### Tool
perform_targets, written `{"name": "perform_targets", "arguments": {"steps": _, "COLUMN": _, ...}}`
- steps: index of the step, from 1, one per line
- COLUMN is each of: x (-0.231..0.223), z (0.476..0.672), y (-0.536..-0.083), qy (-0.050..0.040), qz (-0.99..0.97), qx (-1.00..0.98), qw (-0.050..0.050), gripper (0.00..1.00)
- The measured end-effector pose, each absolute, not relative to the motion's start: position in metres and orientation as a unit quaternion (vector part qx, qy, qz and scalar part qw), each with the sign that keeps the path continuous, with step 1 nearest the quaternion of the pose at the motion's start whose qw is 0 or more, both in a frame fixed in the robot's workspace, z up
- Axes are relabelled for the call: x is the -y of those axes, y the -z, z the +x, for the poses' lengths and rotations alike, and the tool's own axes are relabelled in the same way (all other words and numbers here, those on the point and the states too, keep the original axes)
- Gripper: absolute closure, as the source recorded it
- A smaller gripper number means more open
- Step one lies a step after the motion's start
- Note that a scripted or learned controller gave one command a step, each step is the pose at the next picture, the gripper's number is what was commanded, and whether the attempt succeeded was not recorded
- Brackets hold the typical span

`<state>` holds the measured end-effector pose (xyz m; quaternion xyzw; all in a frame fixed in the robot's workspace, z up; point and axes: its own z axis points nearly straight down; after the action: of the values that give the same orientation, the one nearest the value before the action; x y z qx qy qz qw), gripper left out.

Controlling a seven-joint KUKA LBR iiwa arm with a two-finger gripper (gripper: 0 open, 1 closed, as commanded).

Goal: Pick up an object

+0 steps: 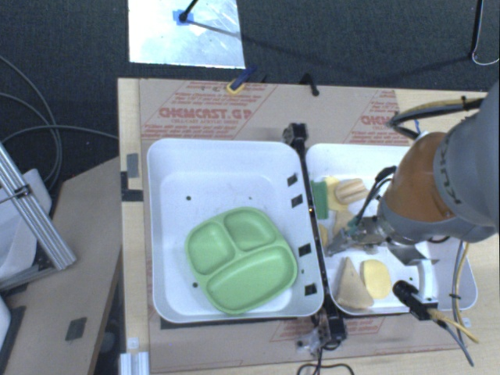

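- My end effector sits low in the right bin; I cannot tell its state.
- Nearest target: the tan wedge, just nearer; I'd descend squarely over it.

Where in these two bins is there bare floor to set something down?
The left bin has bare floor along its far wall and left side, around the green divided plate. The right bin is crowded: yellow and tan pieces lie near its front, more beside the divider, with the arm overhead.
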<state>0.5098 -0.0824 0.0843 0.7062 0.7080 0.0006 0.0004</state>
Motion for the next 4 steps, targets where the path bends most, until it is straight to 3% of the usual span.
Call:
{"name": "perform_targets", "arguments": {"steps": 1, "x": 0.083, "z": 0.493, "y": -0.084, "qy": -0.0001, "qz": 0.707, "qx": -0.708, "qw": -0.001, "gripper": 0.0}}
{"name": "perform_targets", "arguments": {"steps": 2, "x": 0.083, "z": 0.494, "y": -0.095, "qy": -0.001, "qz": 0.706, "qx": -0.708, "qw": 0.0, "gripper": 1.0}}
{"name": "perform_targets", "arguments": {"steps": 3, "x": 0.038, "z": 0.524, "y": -0.19, "qy": -0.0043, "qz": 0.703, "qx": -0.711, "qw": 0.004, "gripper": 1.0}}
{"name": "perform_targets", "arguments": {"steps": 4, "x": -0.02, "z": 0.488, "y": -0.184, "qy": -0.0006, "qz": 0.704, "qx": -0.71, "qw": -0.002, "gripper": 1.0}}
